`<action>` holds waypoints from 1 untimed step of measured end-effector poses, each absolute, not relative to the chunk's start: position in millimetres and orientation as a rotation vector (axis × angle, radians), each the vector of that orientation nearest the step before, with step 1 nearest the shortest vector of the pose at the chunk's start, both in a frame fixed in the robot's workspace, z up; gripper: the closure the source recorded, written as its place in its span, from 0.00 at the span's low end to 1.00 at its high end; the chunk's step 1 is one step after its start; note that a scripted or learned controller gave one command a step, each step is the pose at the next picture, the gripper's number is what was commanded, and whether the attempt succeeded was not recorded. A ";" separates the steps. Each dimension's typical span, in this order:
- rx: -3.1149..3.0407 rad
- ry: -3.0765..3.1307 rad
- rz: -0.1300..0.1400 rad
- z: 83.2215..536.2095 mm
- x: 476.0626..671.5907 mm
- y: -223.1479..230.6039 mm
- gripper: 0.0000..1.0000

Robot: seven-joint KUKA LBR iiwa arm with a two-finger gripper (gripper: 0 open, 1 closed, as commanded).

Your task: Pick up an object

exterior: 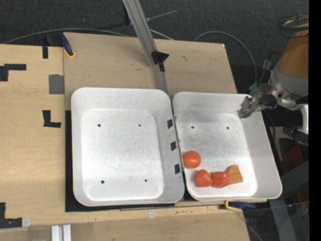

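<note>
Over the far right rim of the right bin (261,134), the pincer (246,109) hangs at the end of the grey arm (293,69); whether it is open or closed cannot be told. All candidate objects lie near this bin's near edge, well apart from the pincer, toward the counter's (115,64) near side and somewhat to the left. One round red piece (191,159) sits alone beside the bin's left wall; two more red pieces (202,177) (220,179) touch each other, with a tan waffle-textured block (234,173) against the right one. Judged easiest to grasp: the isolated round piece
</note>
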State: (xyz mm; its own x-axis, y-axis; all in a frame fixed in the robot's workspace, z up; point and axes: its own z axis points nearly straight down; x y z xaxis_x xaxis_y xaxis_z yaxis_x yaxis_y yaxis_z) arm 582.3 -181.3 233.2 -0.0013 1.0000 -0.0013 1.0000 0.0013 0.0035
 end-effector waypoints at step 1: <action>2.216 2.230 -0.001 221.4 594.9 -128.9 1.00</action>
State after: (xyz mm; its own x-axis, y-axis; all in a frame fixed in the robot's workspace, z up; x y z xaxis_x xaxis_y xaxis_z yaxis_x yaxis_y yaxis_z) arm 594.9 -128.9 221.4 -0.0060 1.0000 0.0013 1.0000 0.0060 -0.0018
